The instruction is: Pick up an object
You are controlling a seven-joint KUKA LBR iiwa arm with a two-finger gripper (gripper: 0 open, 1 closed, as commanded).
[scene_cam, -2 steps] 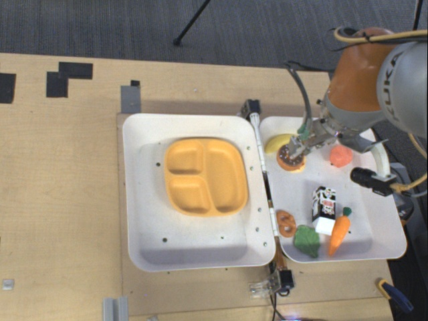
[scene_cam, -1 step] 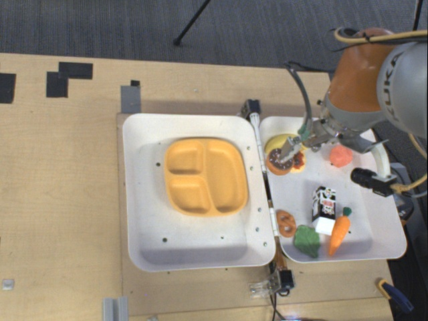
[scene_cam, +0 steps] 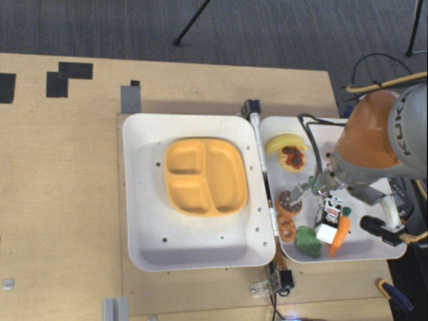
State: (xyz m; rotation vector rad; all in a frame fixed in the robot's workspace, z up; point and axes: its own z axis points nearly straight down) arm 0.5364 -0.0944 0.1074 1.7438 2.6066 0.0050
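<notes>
The right bin (scene_cam: 314, 129) holds several small toy foods. A yellow banana (scene_cam: 282, 141) lies at its far left beside a round piece with red topping (scene_cam: 293, 158). Two brown ring-shaped pieces (scene_cam: 288, 214) lie along the left wall, with a green piece (scene_cam: 308, 241) at the near edge. An orange carrot (scene_cam: 341, 235) and a small white block (scene_cam: 326, 233) lie just right of the green piece. My gripper (scene_cam: 330, 212) hangs low over the bin's middle, directly above the white block and carrot. Nothing is visibly held.
The left bin (scene_cam: 144, 199) holds a yellow divided tray (scene_cam: 204, 176). The grey arm with its orange band (scene_cam: 368, 136) covers the right bin's far right part. Cables run along the bench's right edge. Black markers sit on the bench at far left.
</notes>
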